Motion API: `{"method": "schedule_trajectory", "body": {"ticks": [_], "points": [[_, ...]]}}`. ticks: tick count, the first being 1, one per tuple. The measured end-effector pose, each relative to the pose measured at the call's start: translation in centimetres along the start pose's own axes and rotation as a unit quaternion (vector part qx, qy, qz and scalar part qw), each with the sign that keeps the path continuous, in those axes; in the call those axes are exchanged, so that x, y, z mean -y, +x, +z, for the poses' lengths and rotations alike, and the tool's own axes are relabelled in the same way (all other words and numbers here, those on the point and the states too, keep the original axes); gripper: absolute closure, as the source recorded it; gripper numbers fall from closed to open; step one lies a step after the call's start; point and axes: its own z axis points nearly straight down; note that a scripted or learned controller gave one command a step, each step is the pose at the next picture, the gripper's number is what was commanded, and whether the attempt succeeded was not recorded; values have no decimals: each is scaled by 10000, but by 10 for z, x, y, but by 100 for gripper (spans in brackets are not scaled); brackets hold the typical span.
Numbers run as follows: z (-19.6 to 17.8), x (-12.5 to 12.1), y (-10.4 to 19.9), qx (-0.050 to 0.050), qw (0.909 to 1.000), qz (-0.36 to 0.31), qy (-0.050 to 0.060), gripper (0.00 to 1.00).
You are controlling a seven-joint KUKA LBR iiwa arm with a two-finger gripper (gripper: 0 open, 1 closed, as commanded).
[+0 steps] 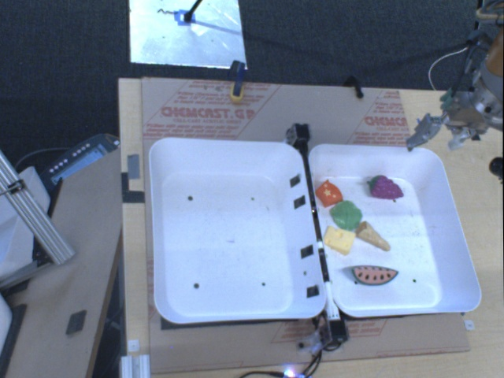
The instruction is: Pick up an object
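The right bin holds several small toy foods: a red-orange pepper, purple grapes, a green vegetable, a yellow cheese wedge, an ice-cream cone and a watermelon slice. My gripper hangs above the far right corner of that bin, open, with nothing between its fingers. It is well above and to the right of the grapes, the nearest item.
The left bin lies beside the right one, joined by a black-clipped divider. Both rest on a cardboard sheet. A shiny plate lies at the back, and a grey device sits at the left.
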Motion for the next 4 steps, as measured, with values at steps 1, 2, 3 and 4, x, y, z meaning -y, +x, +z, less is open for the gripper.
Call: {"method": "schedule_trajectory", "body": {"ticks": [1, 2, 3, 4], "points": [[130, -20, 59, -27, 10000, -30, 48, 0], [179, 66, 61, -18, 10000, 23, 46, 0], [175, 14, 118, -2, 10000, -28, -25, 0], [165, 15, 115, -3, 10000, -9, -18, 100]]}}
